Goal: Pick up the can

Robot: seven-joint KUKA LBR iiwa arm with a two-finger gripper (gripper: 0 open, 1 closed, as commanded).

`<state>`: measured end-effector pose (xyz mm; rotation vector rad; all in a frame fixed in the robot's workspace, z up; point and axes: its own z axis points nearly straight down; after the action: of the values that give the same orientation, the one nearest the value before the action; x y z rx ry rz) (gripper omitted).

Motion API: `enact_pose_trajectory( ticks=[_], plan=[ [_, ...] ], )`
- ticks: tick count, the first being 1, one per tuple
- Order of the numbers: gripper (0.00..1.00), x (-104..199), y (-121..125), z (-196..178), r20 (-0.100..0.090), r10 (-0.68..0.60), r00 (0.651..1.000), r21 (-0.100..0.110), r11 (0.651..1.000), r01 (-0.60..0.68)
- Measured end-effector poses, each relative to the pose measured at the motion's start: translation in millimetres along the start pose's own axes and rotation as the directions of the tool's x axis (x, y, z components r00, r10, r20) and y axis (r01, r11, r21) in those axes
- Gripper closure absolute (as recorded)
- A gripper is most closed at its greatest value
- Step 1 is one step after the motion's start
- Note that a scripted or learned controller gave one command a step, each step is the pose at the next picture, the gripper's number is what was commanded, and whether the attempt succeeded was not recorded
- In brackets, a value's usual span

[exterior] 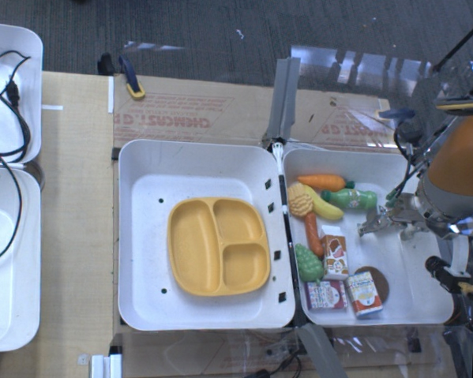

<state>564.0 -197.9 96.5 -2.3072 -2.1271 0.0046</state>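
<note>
Gripper (374, 225) state unreadable; can (376, 283) at bin's 5 o'clock touches carton (363, 295), so descent may clip the carton.

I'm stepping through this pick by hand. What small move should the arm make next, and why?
Probably shift the gripper toward the bin's near edge, over the can. The can lies on its side in the right bin, beside the small cartons, while the gripper hangs farther back near the green bottle, holding nothing.
</note>
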Motion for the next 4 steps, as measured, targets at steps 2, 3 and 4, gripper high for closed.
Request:
enact_pose_trajectory(
  ticks=[2, 3, 4],
  plan=[
    [0.00, -1, 0, -8, 0.000, 0.003, 1.000, 0.002, 1.000, -0.003],
    [0.00, -5, 49, 6, -0.015, 0.104, 0.994, 0.004, 0.995, -0.104],
    [1.00, -10, 48, -4, -0.005, 0.106, 0.994, 0.000, 0.994, -0.106]
  ],
)
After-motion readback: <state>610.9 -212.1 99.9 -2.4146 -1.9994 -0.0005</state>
